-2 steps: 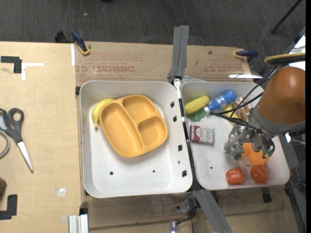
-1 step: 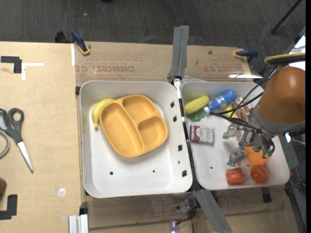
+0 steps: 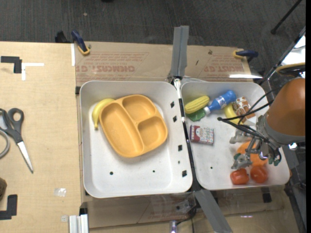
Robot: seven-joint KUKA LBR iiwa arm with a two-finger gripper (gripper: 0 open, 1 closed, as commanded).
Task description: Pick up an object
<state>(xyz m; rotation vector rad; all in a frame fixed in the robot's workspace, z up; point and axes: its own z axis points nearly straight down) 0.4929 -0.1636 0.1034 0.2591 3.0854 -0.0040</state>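
dark carpet floor (image 3: 146,8) beyond a pale wooden bench (image 3: 39,130).

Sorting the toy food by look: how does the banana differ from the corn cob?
The banana lies in the left bin, curved against the orange tray; the corn cob lies in the right bin, straight and ridged, on something green. Both are yellow.

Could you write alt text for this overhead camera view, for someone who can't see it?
A robot arm's gripper hangs low over the right bin, among toy tomatoes, corn and a blue bottle. The left bin holds a yellow divided plate beside a banana.
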